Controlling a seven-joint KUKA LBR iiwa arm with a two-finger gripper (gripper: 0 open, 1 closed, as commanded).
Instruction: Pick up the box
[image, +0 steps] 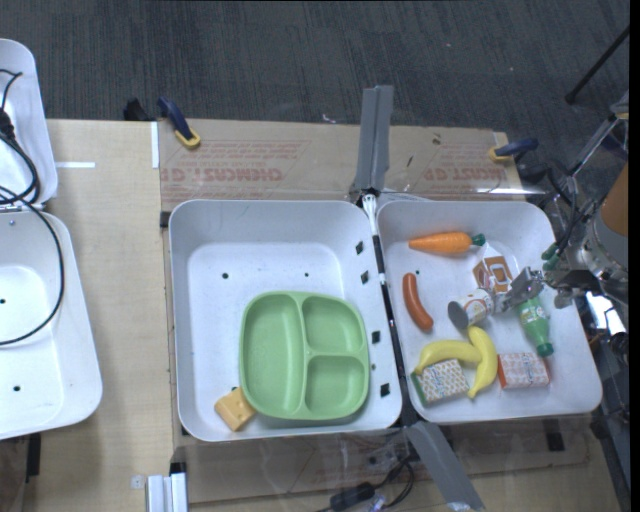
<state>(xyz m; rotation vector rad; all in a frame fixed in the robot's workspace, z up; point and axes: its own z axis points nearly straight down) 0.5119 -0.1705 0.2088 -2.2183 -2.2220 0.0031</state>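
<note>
Box: the red-and-white box (524, 371) lay near the right bin's (440, 225) front right corner, just beside the banana (478, 357).
Gripper: the gripper (522, 290) hung by the bin's right wall above the green bottle (536, 325); its spread could not be told.
Risk: a descent there would probably strike the bottle or the small can (476, 307), not the box.
Risk: the box lay flat near the wall, so a closing grip could slip or catch the banana.

The pincer (522, 290) hovers in the right bin (575, 400) above a green bottle (536, 325), near the box (523, 370).
</note>
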